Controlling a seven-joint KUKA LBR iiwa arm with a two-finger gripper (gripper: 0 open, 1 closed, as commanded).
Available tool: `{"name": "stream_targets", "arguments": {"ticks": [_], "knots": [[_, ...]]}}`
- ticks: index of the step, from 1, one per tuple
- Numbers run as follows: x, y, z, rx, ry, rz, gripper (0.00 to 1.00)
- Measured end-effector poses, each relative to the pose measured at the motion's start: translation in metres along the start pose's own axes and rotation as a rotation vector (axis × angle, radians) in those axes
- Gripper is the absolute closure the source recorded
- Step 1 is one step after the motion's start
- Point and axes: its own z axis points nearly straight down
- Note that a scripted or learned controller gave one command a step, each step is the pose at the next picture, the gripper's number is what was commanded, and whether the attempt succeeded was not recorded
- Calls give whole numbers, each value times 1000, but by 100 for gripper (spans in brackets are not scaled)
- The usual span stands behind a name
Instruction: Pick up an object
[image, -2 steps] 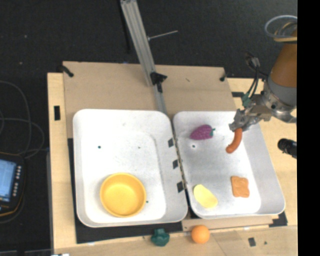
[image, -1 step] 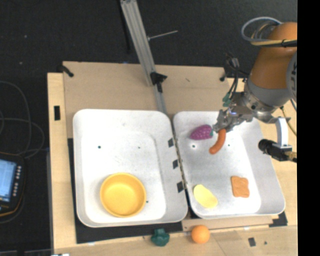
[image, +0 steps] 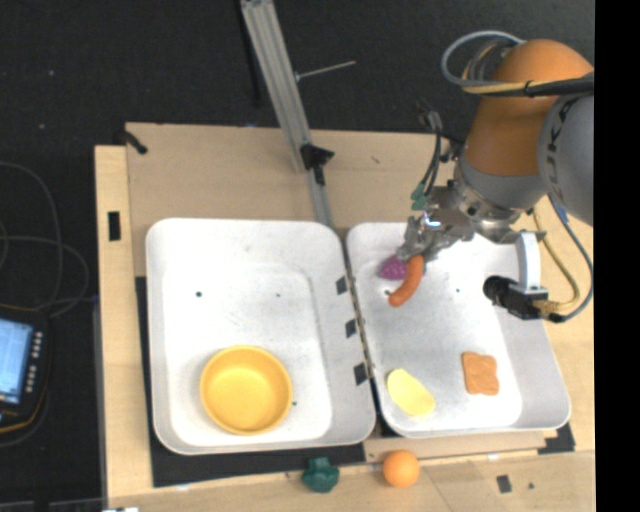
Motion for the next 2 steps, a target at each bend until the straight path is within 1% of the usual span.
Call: {"name": "stream_targets", "arguments": {"ticks": [1, 2], "knots": [[41, 7, 2, -1, -1, 3, 100], [90, 17, 19, 2, 0, 0, 100]]}}
